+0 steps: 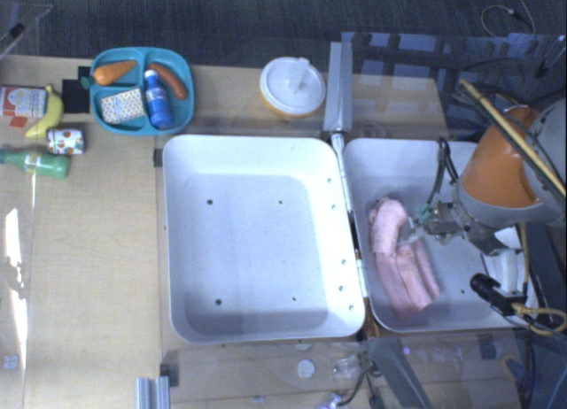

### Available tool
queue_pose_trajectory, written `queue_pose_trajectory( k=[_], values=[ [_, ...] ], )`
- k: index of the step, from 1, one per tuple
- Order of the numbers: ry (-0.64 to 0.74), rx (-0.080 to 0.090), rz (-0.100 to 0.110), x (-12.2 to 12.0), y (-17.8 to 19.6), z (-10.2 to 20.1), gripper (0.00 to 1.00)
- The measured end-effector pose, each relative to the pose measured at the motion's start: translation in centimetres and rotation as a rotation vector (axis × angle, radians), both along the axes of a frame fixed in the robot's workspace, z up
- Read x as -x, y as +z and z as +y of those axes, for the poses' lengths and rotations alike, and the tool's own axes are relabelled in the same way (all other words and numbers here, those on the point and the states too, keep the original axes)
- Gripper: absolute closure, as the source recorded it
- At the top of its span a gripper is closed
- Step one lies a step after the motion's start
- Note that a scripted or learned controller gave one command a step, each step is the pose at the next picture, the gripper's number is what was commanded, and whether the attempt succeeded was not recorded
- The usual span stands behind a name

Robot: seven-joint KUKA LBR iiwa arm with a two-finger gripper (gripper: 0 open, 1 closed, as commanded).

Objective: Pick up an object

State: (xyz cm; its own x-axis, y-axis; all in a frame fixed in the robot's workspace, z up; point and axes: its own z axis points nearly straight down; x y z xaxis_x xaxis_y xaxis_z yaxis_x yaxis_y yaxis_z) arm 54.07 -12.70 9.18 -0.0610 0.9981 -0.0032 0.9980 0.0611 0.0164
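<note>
A pink, soft-looking object [399,258] lies lengthwise in the left half of the right bin [461,155]. The gripper [423,223] reaches in from the right and sits low over the pink object's upper right side, close to or touching it. The grey arm with its orange band [500,168] rises behind it toward the right edge. The fingertips are too small and too hidden by the wrist to read.
The left bin [252,155] sits beside the right one, a metal divider between them. On the bench at the back stand a blue tray [142,88] of toy food, a white lidded cup [292,87], and a banana, can and green bottle at far left.
</note>
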Motion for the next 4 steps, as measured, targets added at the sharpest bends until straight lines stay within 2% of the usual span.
queue_pose_trajectory(
  k=[1,2,3,4],
  values=[
    [0.134,-0.001,0.013,-2.9,1.7,-1.5,0.0],
    [0.253,0.006,-0.003,-3.2,0.1,3.1,0.0],
    [0.281,0.006,-0.003,1.7,0.1,0.7,0.0],
    [0.301,0.005,-0.002,-4.7,0.2,2.1,0.0]
  ],
)
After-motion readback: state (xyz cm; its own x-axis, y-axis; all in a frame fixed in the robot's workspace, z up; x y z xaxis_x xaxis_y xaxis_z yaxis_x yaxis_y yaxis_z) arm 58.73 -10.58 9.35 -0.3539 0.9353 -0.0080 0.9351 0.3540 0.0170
